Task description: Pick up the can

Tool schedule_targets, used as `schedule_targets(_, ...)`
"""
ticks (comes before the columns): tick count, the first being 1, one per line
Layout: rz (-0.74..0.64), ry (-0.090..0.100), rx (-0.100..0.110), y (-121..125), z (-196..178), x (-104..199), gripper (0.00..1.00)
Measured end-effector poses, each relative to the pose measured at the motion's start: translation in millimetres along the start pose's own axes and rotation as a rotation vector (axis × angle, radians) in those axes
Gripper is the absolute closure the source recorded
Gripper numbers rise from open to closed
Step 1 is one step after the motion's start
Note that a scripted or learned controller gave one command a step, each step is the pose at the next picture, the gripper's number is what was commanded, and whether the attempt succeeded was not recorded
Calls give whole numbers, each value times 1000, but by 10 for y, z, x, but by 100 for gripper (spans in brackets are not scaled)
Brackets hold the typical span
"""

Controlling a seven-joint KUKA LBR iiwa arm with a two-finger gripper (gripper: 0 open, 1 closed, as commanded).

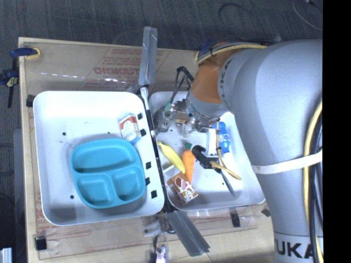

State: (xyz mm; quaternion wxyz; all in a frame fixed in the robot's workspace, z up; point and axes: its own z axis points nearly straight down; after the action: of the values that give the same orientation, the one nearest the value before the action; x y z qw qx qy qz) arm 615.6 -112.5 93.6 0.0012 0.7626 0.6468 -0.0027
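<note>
Hanging low over the right bin's (249,193) far corner, the gripper (176,115) is masked by its wrist, so its opening cannot be told. The can (129,128) lies in the left bin (52,147), beside the blue tray (107,171). It is probably light, rigid and slick, best pinched across its round body.

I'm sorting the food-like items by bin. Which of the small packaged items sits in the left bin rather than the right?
The red-and-white carton, beside the blue tray near the divider. The brown can lies in the right bin with the banana and carrot.
</note>
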Motion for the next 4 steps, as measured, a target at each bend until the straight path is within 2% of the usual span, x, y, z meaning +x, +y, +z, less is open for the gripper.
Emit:
schedule_targets(1, 90, 5, 3, -50, 23, -642, 0)
schedule_targets(2, 318, 5, 5, 461, 19, -336, 0)
schedule_targets(3, 546, 0, 9, 354, 13, 229, 0)
schedule_targets(4, 538, 0, 18, 338, -71, 248, 100)
